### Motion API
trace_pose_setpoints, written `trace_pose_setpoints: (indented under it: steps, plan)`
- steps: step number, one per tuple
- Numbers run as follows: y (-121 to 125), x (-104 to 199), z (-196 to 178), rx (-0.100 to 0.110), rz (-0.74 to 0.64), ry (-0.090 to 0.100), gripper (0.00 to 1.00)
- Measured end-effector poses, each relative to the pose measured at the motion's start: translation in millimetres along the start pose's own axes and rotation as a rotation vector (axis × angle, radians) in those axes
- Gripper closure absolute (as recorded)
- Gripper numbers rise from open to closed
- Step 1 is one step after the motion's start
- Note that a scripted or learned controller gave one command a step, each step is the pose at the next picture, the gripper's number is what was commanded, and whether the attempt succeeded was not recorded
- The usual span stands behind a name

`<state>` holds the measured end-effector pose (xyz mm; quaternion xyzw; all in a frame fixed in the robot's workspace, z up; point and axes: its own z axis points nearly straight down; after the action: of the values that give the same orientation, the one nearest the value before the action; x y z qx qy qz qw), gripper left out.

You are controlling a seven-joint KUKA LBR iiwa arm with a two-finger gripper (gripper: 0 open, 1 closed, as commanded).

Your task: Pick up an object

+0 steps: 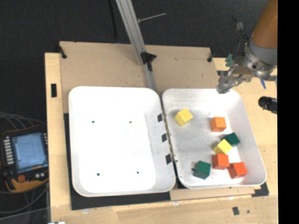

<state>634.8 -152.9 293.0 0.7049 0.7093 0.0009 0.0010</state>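
The right bin (201, 99) holds several small blocks. A yellow block (183, 116) lies near its upper left. An orange block (218, 123) sits to the right of it. Lower right, a dark green block (231, 139), a yellow block (224, 147), an orange-red block (220, 161) and another orange-red block (237, 170) cluster together. A green block (202, 169) lies near the front. My gripper (224, 87) hangs above the bin's far right corner, apart from all the blocks, with nothing seen in it.
The left bin (114, 139) lies beside the right one. A slanted metal pole (133, 31) rises from between the bins at the back. A handheld pendant (25, 155) lies off the bench at the left.
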Motion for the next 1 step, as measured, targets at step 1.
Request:
trace_pose_setpoints:
  steps: [1]
  plan:
    - [-18.2, 52.5, 16.3, 0.003, 0.001, 0.000, 1.00]
